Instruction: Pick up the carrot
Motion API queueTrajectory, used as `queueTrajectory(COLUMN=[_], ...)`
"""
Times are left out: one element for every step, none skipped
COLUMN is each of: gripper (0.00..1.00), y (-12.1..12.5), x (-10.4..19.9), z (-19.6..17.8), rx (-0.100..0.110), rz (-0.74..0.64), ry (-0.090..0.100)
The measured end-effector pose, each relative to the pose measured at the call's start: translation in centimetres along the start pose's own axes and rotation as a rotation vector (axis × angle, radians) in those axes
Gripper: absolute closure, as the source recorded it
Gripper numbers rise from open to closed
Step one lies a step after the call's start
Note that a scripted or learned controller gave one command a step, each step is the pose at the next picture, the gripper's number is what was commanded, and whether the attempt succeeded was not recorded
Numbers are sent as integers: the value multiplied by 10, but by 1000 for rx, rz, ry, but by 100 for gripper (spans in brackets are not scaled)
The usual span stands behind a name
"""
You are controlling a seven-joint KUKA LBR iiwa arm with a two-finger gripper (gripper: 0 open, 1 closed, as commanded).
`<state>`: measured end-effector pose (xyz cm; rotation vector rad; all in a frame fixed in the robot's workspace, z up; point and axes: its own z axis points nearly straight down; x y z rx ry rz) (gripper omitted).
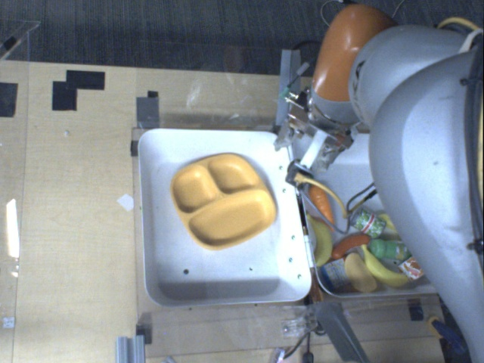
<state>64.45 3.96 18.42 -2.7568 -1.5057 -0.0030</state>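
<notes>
A banana (382, 269) and a can (368, 221) lie at the near end of the right bin (355, 174). The carrot (321, 201) lies past them by the bin's left wall. Just above it hangs the gripper (296, 174); I cannot tell how it is set. The left bin (227, 286) has a yellow plate (224, 199).

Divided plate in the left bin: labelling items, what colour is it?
Yellow; the divided plate shows clearly in the camera view.

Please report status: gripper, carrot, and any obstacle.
Gripper low at right bin's left edge, just above carrot. Carrot lying in bin, not gripped. Banana and other items crowd it.
</notes>
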Motion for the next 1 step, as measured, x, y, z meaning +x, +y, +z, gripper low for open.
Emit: queueTrajectory(gripper=[0], y=[-11], x=[41], z=[21], rx=[-14], rz=[-12], ry=[-5])
